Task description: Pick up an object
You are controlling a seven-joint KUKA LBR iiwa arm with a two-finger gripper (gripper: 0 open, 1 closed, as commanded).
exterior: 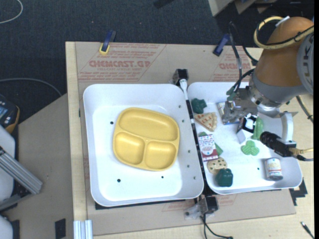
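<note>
In the left bin — a yellow tray.

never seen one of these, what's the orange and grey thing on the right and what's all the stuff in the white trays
That is a robot arm, seen from one camera fixed above the bench. Its gripper hangs over the right bin, which holds small toy foods: a pizza slice, a red-and-white packet, a cookie, a dark green pepper, a light green piece and a small jar. The left bin holds a yellow divided plate. I cannot tell whether the jaws hold anything.
</note>
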